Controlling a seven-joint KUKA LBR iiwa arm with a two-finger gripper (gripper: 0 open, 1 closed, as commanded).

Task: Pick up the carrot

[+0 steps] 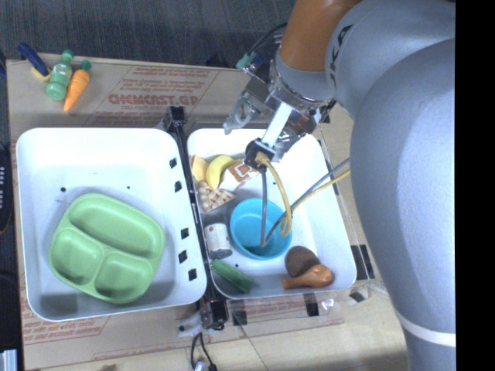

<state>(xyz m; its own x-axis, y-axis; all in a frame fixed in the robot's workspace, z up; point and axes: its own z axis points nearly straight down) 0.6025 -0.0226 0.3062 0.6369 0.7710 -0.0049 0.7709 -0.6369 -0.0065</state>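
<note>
bins [31,207] 2 | carrot [76,90] 1 | banana [219,168] 1 | blue bowl [251,226] 1 | green tray [107,247] 1

We saw an orange carrot with a green top [75,89], a pale green divided plastic plate [107,246], a round blue bowl [260,229], and a yellow banana [216,168].

We see the carrot [76,88] at the far left of the scene, lying on the brown cardboard surface beyond the left bin's far edge, outside both bins. It's a small orange toy carrot with a green top. It lies tilted: the green top points far and right, the narrow orange tip near and left. Just to its left we find a green object touching or nearly touching it; we can't tell which. Nothing grips the carrot.
</note>
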